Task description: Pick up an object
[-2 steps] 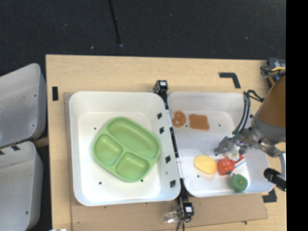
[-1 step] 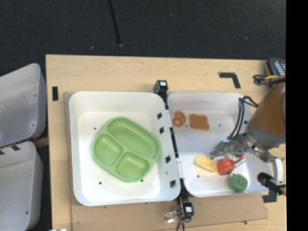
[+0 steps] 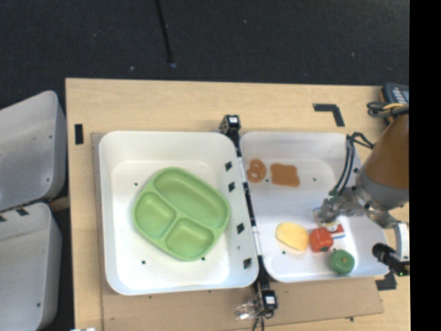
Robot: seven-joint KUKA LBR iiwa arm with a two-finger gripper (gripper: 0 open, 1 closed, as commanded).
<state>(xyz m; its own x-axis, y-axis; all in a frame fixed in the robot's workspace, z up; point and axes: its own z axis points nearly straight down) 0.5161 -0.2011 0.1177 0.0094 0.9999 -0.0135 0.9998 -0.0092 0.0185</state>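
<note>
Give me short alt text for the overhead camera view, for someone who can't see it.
A grey robot arm reaches from the right, its gripper low over the right bin near a red toy, yellow piece, green ball and two brown items. The left bin holds a green divided plate.

One fixed overhead camera, slanted down over both white bins (image 3: 110, 185), arm (image 3: 389, 164) from right.
</note>
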